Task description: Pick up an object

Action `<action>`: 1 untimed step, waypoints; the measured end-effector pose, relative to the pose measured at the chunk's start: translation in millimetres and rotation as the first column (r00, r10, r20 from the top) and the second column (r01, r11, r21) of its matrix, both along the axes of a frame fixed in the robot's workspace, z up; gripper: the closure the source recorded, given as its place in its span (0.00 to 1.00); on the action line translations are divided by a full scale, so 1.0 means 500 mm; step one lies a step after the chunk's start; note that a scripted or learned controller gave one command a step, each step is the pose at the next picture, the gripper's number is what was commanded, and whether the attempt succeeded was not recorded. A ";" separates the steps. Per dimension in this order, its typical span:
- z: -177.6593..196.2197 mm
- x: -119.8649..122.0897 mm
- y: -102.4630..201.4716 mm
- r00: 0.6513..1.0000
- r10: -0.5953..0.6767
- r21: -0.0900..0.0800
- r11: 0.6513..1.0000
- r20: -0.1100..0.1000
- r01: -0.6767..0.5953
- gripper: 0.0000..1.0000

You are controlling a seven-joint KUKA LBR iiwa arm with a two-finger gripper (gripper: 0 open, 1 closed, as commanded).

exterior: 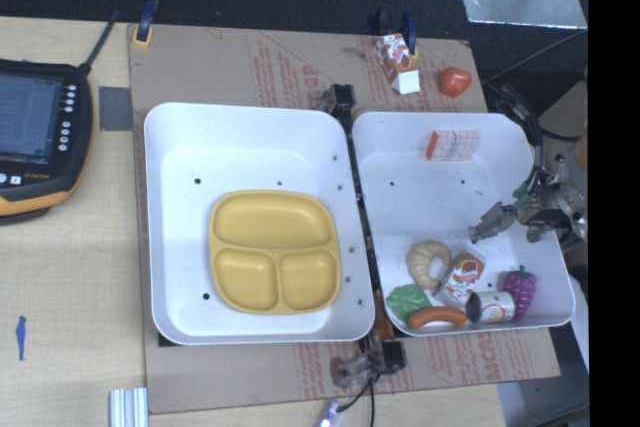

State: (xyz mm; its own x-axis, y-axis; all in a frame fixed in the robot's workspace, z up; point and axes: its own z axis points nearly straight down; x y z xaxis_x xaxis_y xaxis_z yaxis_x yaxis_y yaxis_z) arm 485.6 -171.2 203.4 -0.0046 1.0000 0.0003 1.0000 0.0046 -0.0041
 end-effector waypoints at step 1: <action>-0.043 0.107 0.155 1.000 0.004 -0.001 1.000 0.001 -0.004 0.00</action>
